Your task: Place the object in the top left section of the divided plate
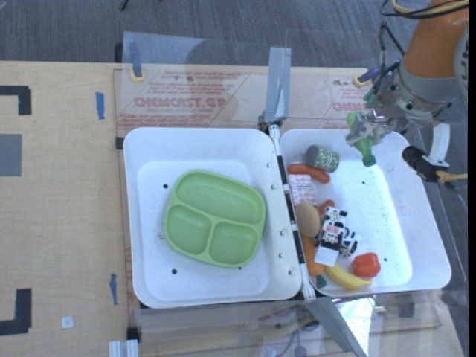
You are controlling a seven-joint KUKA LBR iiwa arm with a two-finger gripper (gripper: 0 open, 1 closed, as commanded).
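1. The gripper (366, 141) hangs over the far edge of the right bin (394, 207), closed on a small green object (367, 153) that pokes out below its fingers.
2. The green plate (215, 218) lies in the left bin (149, 222), its big section far, two small ones near.
3. A can (321, 158), sausage (308, 173), toy cow (336, 233), tomato (366, 264) and banana (344, 276) crowd the right bin's left side.

Colours in the two white bins

Left bin (141, 222): a pale green divided plate (215, 218). Right bin (416, 222): red-orange sausage (308, 172), black-and-white patched cow (336, 233), yellow banana (346, 277), red pepper (366, 264); green piece (366, 152) at twelve o'clock.
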